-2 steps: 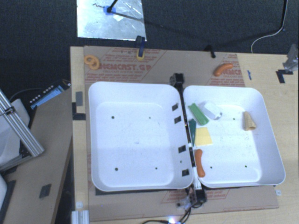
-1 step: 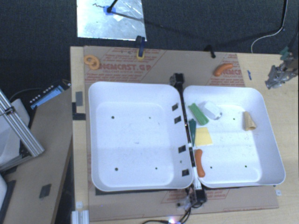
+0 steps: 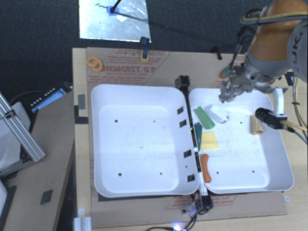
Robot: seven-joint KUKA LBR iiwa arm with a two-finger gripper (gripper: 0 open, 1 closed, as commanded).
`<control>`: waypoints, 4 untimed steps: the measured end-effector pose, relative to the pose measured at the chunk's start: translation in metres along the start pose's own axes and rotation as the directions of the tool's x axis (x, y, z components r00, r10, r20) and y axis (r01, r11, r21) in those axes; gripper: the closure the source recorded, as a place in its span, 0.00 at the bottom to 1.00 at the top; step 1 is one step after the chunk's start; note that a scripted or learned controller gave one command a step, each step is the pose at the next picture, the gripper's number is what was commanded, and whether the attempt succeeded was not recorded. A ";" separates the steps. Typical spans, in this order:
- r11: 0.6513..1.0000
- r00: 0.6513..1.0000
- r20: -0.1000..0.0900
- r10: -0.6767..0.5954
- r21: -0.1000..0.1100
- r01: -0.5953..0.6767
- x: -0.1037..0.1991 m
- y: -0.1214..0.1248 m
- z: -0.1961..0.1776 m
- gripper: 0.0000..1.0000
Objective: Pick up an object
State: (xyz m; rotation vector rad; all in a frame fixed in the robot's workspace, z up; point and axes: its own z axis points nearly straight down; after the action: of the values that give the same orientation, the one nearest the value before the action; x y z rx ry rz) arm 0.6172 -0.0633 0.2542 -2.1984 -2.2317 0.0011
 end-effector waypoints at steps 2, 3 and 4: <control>1.000 1.000 0.004 0.010 -0.009 -0.010 0.011 -0.120 -0.145 1.00; 1.000 1.000 0.004 0.005 -0.007 -0.005 0.066 -0.120 -0.111 1.00; 1.000 1.000 0.007 0.017 -0.007 -0.017 0.016 -0.118 -0.069 1.00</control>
State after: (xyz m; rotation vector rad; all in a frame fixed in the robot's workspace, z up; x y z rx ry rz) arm 0.4991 -0.0496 0.3237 -2.2246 -2.2192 0.0011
